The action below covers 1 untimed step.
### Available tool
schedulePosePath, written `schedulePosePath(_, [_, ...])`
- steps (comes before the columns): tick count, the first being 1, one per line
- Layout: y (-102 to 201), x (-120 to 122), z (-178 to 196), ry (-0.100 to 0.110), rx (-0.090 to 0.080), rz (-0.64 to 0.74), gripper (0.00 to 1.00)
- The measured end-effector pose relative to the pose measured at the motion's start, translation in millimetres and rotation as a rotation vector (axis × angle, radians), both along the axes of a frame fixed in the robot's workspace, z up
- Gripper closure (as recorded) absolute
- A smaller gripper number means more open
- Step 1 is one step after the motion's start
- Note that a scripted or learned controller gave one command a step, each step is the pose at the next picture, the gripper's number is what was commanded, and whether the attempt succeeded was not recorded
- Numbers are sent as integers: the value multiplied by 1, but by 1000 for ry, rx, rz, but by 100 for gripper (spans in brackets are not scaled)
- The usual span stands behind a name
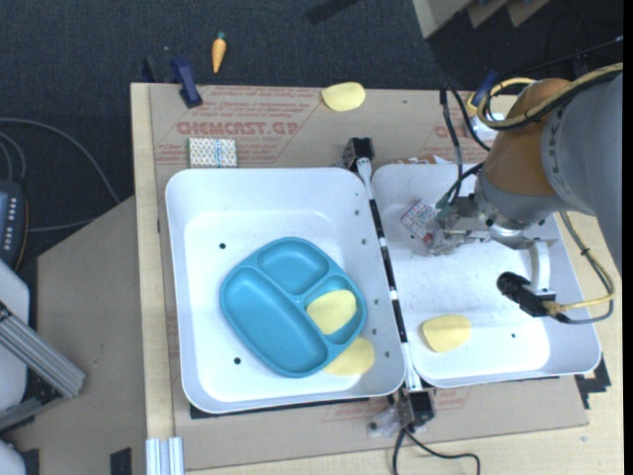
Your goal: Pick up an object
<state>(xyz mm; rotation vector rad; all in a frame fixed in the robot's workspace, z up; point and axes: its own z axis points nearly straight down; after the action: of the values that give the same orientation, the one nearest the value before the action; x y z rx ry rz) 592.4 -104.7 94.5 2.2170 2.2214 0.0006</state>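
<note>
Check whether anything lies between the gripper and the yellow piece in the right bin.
Nothing visible does. The gripper sits near the crumpled wrapper at the bin's far side; bare white bin floor separates it from the yellow piece near the front edge.

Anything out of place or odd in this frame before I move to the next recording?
Yes. A yellow piece lies on the bench outside both bins, and a small carrot toy sits on the floor beyond the bench. In the left bin, another yellow piece is wedged under the blue tray's edge.

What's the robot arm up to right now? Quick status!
Gripper low in right bin, at a small crinkled packet. Grasp unclear. Yellow piece lies apart, untouched.
</note>
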Motion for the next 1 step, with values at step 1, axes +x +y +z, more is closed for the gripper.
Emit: schedulePosePath(1, [0,0,0,0,0,0,0])
